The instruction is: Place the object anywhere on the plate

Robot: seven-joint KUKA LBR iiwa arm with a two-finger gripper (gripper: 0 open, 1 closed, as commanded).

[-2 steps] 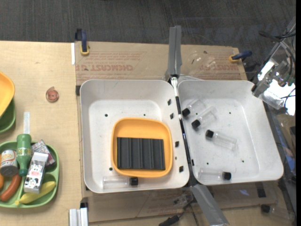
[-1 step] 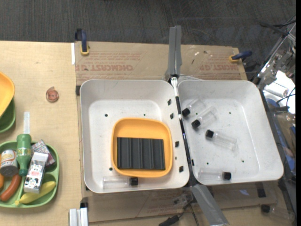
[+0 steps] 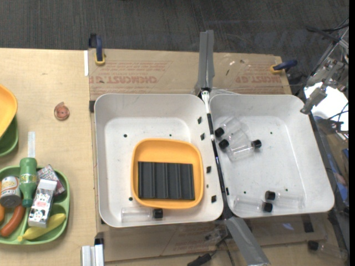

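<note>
A black rectangular ribbed block (image 3: pixel 166 180) lies flat on a shallow, orange-yellow square plate with rounded corners (image 3: pixel 166 146), which sits in the left white bin (image 3: pixel 111 115), towards that bin's near right. The block's long axis runs left to right across the view, parallel to the bin's near wall. Its grooves run the other way, from far edge to near edge, splitting its top into broad strips. It fills the middle and near part of the plate. A wide band of bare rim shows on the far side and narrower margins show at the left, right and near edges. All four of its corners lie within the plate.

Whether the gripper is released or clenched I cannot tell, and nothing touches or holds the block.

Just in front of the plate, a clear plastic vial with a black cap (image 3: pixel 145 214) lies on its side along the near wall of the left bin, cap to the right. In the right white bin (image 3: pixel 294 148), a loose cluster of clear black-capped vials (image 3: pixel 238 143) lies near the divider. Two more black caps (image 3: pixel 268 201) show close together by the near wall. On the wooden table to the left stands a green plate of toy food (image 3: pixel 58 220).
</note>
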